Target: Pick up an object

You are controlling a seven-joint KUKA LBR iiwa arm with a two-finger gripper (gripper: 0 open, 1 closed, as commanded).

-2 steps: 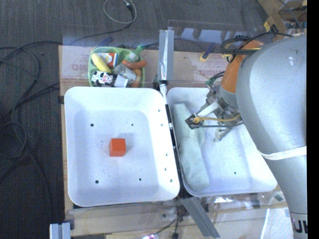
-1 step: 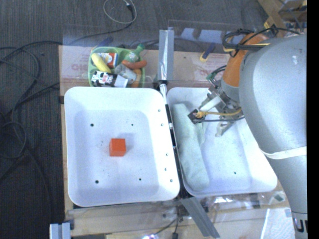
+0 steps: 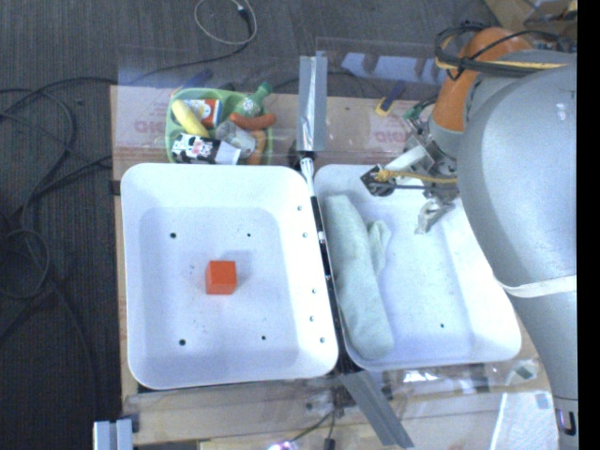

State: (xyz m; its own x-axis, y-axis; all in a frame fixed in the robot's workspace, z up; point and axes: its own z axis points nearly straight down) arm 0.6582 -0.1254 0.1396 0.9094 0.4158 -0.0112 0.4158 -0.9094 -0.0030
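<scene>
A small orange cube (image 3: 221, 277) lies near the middle of the left white bin (image 3: 150, 204). A pale green cloth (image 3: 359, 265), rolled lengthwise, lies along the left side of the right white bin (image 3: 469, 326). My gripper (image 3: 431, 212) hangs over the far part of the right bin, just right of the cloth's upper end, with nothing visibly held. The grey arm with its orange band covers the bin's right side.
A green basket (image 3: 176, 144) with several toy items stands behind the left bin. A metal divider post (image 3: 312, 101) rises between the bins at the back. Cables trail over the dark floor on the left.
</scene>
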